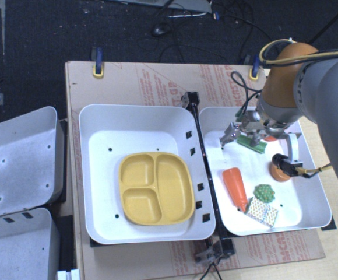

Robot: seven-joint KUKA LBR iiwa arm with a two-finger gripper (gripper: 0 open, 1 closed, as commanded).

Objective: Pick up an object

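Camera view: gripper [243, 134] low in right bin [314, 206], over green block [254, 145] near far wall; grasp state hard to tell; probably light, rigid, best pinched across narrow sides

An orange carrot [235, 188] lies lengthwise in the right bin [314, 206], beside a green broccoli floret [264, 192].

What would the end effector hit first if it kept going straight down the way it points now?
Probably the green object lying right under the end effector in the right bin, then the bin floor. Depth is hard to judge from this slanted view.
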